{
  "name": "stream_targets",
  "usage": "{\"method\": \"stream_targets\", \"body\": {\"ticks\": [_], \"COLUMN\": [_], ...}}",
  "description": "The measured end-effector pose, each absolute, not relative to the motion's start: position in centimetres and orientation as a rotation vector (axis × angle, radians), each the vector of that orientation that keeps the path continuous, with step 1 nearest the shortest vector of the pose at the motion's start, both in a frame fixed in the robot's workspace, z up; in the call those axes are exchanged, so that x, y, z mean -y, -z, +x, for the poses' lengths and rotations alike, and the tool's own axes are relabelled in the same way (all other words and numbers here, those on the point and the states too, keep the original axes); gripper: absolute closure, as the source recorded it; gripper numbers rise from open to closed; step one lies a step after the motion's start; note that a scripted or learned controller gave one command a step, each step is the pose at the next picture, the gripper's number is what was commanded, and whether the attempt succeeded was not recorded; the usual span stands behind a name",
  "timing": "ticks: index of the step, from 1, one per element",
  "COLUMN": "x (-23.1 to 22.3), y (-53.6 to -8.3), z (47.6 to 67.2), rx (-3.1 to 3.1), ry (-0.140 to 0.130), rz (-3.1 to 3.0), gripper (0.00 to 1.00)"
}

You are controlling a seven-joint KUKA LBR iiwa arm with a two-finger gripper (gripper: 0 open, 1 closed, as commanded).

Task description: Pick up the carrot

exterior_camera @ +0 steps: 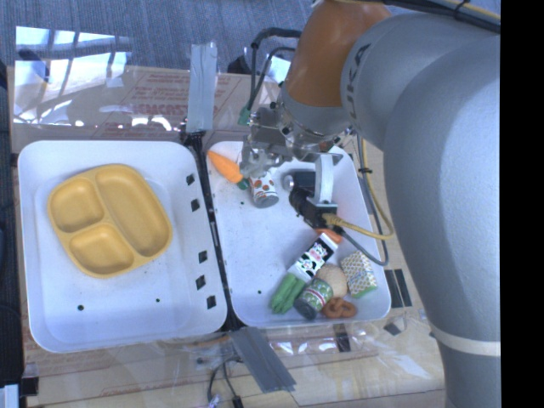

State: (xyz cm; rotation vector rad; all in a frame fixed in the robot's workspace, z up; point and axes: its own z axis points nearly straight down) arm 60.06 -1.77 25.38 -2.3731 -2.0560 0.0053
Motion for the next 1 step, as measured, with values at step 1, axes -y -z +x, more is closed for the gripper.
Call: {"method": "stream_targets", "body": {"ticks": [1], "x": [-3.82], "y": [-24.83], "z": [58.72], "rx": [1.769], "ry": [-0.012], "rz": [-2.589], "gripper": [1.00]}}
